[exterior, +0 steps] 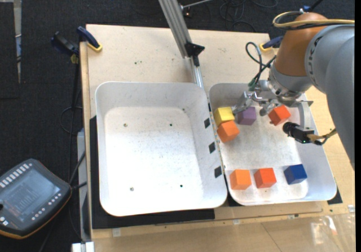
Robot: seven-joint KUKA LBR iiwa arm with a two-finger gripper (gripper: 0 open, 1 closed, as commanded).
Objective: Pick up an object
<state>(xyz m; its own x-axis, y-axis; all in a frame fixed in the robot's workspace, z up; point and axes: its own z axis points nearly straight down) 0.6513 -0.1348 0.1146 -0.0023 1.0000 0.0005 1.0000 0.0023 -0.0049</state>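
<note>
At the far left, a grey handheld pendant (28,197) is lying on the dark floor beside the bench, and a blue and yellow clamp (87,38) is gripping the bench's upper left corner. The left bin (107,96) is sitting next to it, its white floor speckled with small dark marks. A slanted metal rail (172,11) is running down from the top toward the seam between the 2 bins.

The right bin (318,189) is holding 7 blocks. Near its upper left, a yellow block (224,114) is resting against an orange block (228,130) just below it. A purple block (246,115) is lying just right of the yellow one, under the wrist hardware. A red-orange block (278,114) is sitting further right, close beside the gripper (263,107), which is hanging low over the upper part of this bin between the purple and red-orange blocks. I cannot tell whether it is released or clenched, and no block is visibly caught in it. Along the bin's lower edge, 3 blocks are lined up in a row: an orange cube (241,178), a red-orange cube (265,177) and a blue cube (295,173), each a little apart from its neighbour. The arm's orange band (296,48) is showing above the wrist at the upper right.
</note>
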